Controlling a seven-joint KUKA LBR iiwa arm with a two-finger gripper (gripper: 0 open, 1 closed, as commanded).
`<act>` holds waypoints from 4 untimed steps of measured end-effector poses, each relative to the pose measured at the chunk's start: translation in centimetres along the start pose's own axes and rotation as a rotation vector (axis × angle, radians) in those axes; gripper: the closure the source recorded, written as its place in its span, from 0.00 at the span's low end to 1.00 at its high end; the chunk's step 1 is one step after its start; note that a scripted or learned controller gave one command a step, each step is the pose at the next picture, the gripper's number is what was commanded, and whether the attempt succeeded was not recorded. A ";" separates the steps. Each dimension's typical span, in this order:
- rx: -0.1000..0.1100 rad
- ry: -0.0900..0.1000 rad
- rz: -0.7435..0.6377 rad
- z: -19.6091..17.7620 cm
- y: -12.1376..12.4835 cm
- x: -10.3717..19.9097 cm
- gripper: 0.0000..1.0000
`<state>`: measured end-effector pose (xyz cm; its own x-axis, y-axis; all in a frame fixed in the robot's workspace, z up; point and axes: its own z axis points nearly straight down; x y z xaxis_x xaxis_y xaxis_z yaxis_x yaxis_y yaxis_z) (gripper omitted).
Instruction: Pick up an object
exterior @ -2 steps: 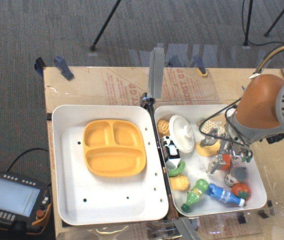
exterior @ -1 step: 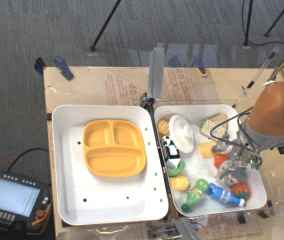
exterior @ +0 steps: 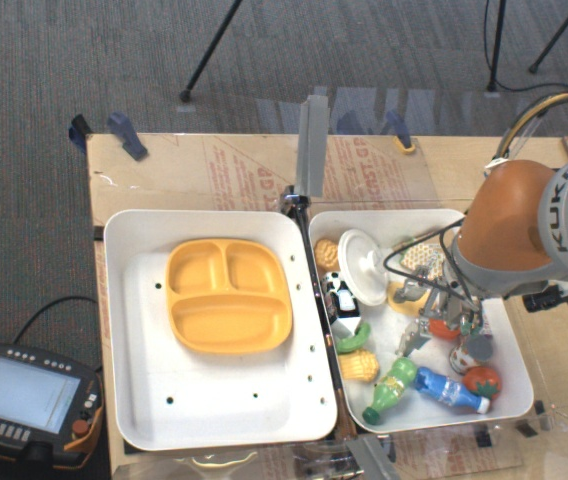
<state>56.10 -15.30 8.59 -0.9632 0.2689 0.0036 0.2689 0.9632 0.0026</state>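
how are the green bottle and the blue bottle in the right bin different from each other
The green bottle is green and lies on a slant, neck toward the bin's near edge. The blue bottle is blue with a white band at one end and lies nearly crosswise. The green one looks stubbier; the blue one is slimmer and longer. The green bottle sits beside the corn cob, the blue one beside the tomato. Both lie on their sides in the right bin.

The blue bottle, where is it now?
The blue bottle lies in the right bin, near its front edge, between the green bottle and the tomato.
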 end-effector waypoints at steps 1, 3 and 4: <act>0.002 -0.007 -0.082 -0.2 3.1 -6.3 0.00; 0.001 -0.003 0.148 -0.1 -2.2 -5.8 1.00; 0.001 -0.002 0.147 -0.1 -2.1 -5.8 0.00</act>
<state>61.12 -18.91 8.64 -0.9134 0.4071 0.0017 0.4071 0.9134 0.0010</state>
